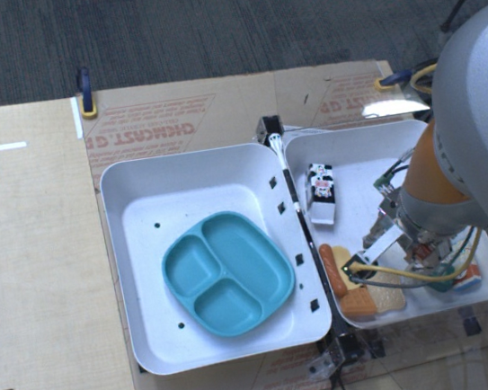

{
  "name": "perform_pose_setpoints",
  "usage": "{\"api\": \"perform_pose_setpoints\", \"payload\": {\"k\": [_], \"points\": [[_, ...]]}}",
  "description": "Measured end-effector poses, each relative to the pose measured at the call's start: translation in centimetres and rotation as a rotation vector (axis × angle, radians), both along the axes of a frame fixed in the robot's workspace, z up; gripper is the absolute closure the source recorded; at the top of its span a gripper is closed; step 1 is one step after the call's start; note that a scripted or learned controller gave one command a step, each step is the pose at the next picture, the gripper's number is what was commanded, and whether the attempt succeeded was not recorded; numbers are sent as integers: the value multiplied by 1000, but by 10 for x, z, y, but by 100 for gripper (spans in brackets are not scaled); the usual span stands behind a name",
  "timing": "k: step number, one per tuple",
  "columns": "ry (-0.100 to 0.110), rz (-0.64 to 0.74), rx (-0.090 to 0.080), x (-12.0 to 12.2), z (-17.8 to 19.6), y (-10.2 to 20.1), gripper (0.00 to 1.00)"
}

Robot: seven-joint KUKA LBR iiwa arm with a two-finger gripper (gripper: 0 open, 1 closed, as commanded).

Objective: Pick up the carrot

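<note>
Two white bins sit side by side — the left bin (129, 279) holds a teal divided plate (228, 272). In the right bin (355, 147), the gripper (357, 269) hangs just beside the carrot (332, 269) — whether clenched or released, I cannot tell. A small milk carton (320, 193) lies nearby.

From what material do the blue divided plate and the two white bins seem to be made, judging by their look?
The blue divided plate looks like moulded plastic with a matte finish: its colour is even, its compartment edges are rounded, and it shows little glare. The left bin and the right bin seem to be thin, smooth white plastic, with soft rounded corners and a slight sheen; painted metal cannot be ruled out.
</note>
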State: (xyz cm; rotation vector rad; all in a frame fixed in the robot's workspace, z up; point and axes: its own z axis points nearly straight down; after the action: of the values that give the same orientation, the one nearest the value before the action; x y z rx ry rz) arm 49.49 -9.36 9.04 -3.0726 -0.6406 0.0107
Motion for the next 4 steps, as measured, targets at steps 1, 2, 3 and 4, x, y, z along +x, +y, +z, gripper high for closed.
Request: {"api": "perform_pose_setpoints", "payload": {"k": [1, 2, 3, 4], "points": [[0, 0, 0, 0, 0, 0, 0], [0, 0, 0, 0, 0, 0, 0], [0, 0, 0, 0, 0, 0, 0], [-4, -67, 0, -17, 101, 99, 0]]}}
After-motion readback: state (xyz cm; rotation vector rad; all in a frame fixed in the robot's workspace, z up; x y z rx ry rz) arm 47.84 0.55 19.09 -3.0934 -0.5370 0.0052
